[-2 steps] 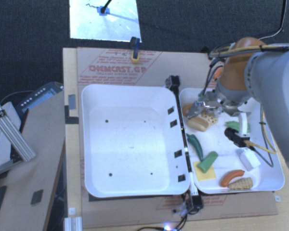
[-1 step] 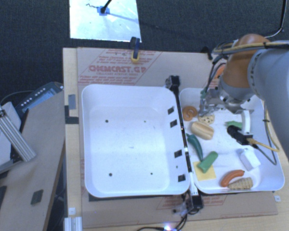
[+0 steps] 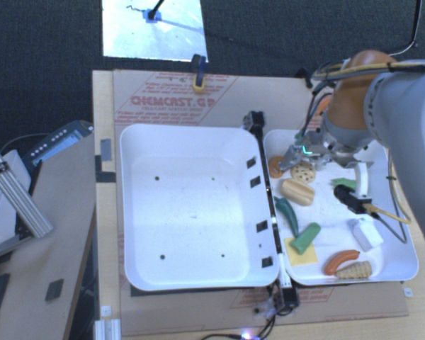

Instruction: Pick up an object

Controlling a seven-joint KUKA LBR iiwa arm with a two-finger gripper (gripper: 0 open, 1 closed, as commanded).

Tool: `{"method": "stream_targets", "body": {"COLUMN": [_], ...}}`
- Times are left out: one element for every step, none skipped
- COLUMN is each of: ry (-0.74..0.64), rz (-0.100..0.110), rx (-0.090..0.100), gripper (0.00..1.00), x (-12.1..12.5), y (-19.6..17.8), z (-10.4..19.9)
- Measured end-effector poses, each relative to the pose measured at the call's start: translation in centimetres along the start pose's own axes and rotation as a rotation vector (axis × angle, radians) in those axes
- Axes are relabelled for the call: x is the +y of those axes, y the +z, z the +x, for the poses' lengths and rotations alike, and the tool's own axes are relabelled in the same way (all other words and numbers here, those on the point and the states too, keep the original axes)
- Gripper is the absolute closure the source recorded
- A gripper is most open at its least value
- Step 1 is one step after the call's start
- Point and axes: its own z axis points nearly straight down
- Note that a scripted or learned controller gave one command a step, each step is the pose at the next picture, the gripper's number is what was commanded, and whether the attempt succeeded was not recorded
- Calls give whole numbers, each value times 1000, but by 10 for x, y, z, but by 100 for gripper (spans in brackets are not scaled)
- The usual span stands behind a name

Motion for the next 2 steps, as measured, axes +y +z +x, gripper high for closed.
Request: {"method": "stream_targets", "body": {"ry": [11,-1], "rz": [15,4], "rx": [4,2], "gripper": [0,0], "x": [-99,-49], "y": [7,11], "z": [-39,-25]}}
